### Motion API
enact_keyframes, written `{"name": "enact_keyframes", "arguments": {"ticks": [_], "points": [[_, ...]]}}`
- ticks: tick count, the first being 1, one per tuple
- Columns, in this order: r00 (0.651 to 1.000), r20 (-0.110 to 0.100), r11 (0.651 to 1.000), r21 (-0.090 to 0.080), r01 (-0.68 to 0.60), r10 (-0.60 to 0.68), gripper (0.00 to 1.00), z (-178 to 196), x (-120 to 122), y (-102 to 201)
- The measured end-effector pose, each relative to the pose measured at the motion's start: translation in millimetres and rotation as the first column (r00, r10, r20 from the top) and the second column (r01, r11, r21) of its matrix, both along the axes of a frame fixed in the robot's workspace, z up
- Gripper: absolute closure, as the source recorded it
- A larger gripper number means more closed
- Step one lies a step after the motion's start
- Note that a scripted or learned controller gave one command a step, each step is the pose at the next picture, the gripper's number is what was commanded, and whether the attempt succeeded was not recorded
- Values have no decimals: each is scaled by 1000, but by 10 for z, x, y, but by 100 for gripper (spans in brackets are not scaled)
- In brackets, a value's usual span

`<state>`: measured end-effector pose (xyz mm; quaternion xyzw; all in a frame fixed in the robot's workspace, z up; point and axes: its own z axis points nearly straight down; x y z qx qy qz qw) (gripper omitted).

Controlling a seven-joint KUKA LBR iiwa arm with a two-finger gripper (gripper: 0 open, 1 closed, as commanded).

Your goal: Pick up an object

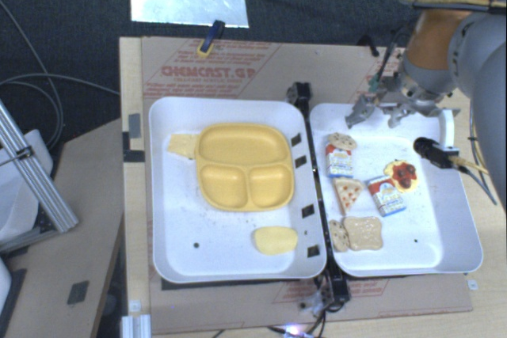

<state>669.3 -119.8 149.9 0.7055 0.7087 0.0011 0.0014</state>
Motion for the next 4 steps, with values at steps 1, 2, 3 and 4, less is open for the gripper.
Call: {"name": "enact_keyframes", "arguments": {"ticks": [1, 2, 3, 4], "points": [[1000, -6, 1000, 2, -3, 3, 0, -692, -14, 342], [1000, 4, 1000, 0, -3, 3, 100, -526, 15, 321], [1000, 4, 1000, -1, -3, 3, 0, -532, 13, 320], [1000, -9, 1000, 1, 5, -5, 0, -667, -682, 351]]}}
